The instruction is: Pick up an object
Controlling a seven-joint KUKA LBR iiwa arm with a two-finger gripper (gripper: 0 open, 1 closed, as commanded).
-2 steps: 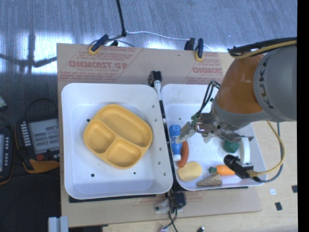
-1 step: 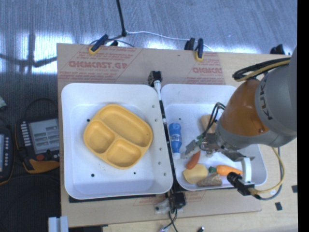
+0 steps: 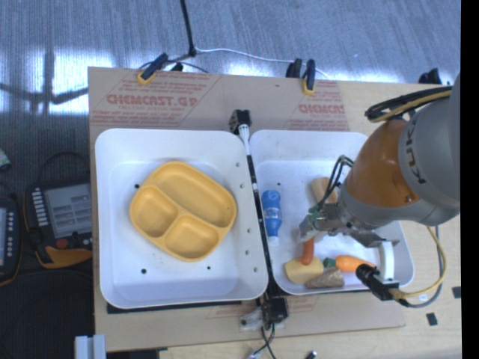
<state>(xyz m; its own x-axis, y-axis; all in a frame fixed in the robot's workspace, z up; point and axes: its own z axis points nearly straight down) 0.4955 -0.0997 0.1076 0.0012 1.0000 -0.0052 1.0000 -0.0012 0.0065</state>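
Grey metal claw hangs low in the right white plastic bin, just above a small red-orange carrot-like piece; how wide it stands cannot be told. At its nine o'clock lies a blue plastic bottle. A yellow three-compartment plastic tray sits in the left white bin.

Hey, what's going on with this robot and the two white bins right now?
The grey and orange robot arm is reaching into the right white bin, its hand low among a scatter of small items. A small red-orange carrot-like piece lies just below the hand, with a blue plastic bottle to its left and a yellow wedge-shaped block nearer the front. Whether anything is grasped cannot be told. The left white bin holds a yellow three-compartment plate.
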